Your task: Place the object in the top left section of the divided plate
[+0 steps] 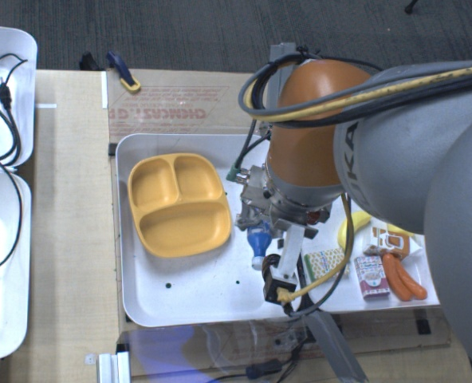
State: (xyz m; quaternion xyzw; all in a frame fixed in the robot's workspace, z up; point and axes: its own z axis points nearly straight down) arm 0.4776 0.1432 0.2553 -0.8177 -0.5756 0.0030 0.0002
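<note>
The yellow divided plate (180, 204) lies in the left half of the white bin (140, 294), with two small sections at its far side and one large section nearer me. All three sections look bare. My gripper (260, 234) hangs just right of the plate's right rim, under the orange band and grey wrist. A small blue object (258, 242) sits right at the gripper's tip, above the bin floor. The wrist hides how the gripper meets it, so I cannot tell whether it is held.
Right of the arm lie a yellow banana-like piece (349, 231), a green and white packet (324, 262), a red box (370, 278), orange sausages (404, 278) and a small carton (395, 242). Cables hang from the wrist. A second white bin (1, 294) stands at the left.
</note>
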